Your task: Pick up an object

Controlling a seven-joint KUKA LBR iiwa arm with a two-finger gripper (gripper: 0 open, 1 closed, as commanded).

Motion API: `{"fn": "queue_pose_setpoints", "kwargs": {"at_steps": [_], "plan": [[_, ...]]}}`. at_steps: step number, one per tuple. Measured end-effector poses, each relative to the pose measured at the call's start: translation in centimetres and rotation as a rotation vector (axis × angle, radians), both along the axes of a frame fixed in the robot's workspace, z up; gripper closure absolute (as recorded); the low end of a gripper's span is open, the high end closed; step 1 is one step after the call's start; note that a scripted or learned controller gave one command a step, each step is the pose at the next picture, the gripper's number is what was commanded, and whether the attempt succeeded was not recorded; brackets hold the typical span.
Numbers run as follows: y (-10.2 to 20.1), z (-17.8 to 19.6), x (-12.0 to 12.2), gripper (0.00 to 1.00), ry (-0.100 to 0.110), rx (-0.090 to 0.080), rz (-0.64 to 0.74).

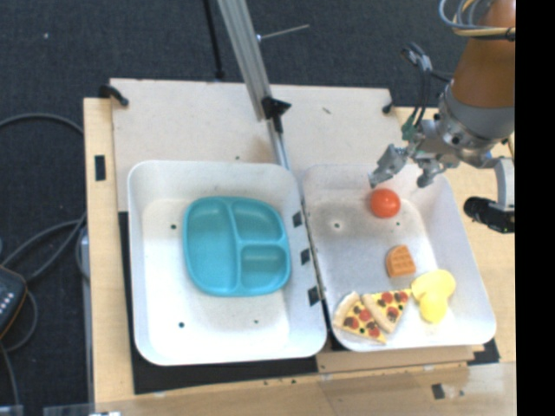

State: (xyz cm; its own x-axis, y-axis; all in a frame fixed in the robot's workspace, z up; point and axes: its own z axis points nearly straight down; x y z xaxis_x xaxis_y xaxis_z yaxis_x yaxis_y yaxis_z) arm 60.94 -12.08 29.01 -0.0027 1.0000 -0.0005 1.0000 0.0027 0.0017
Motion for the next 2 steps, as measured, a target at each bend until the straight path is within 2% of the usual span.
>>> {"fn": "queue_pose_setpoints", "kwargs": {"at_steps": [1,2], "plan": [[0.0,0.0,0.0,0.0,0.0,0.0,0.0],[0.0,-6.1,0.6,0.0,0.006,-0.001,-0.003]]}}
